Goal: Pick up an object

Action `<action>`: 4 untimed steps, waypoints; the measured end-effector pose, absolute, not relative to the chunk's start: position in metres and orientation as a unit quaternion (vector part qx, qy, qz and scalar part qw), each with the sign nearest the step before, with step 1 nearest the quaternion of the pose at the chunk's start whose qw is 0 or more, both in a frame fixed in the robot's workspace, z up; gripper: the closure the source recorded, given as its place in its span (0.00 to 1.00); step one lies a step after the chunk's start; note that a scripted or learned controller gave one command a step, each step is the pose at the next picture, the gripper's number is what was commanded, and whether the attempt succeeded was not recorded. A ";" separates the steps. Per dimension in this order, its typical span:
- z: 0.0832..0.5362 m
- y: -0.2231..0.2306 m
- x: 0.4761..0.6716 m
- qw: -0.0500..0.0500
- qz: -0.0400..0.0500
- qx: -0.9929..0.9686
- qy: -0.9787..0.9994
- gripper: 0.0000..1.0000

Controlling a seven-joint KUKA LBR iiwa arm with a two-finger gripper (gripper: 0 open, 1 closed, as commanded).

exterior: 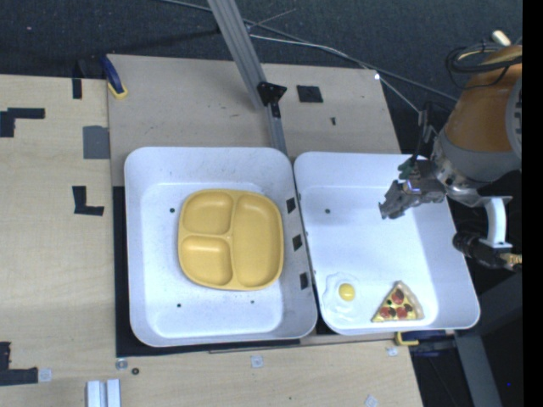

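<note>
Hovering: my gripper (pixel 392 208) over the right bin (pixel 441 253), fingers' state unreadable.
Near edge: fried egg (pixel 343 293), pizza slice (pixel 397 304).
Left bin (pixel 153 227): yellow plate (pixel 230 238).

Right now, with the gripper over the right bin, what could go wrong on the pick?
1. The egg and pizza slice look flat, so the fingers may slide over them and come up with nothing.
2. Both lie near the right bin's front wall; a descent there might clip the rim.
3. The gripper is over the bin's far end, apart from both, so closing here likely grabs nothing.
</note>
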State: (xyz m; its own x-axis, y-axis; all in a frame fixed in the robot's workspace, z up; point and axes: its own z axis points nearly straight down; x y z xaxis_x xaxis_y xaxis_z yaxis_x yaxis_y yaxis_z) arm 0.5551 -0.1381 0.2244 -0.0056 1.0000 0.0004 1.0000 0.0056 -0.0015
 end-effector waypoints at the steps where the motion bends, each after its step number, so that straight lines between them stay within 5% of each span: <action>1: 0.213 -0.085 0.574 0.001 0.000 -0.705 -0.709 1.00; 4: 0.220 0.064 0.635 0.000 -0.001 -0.705 -0.709 1.00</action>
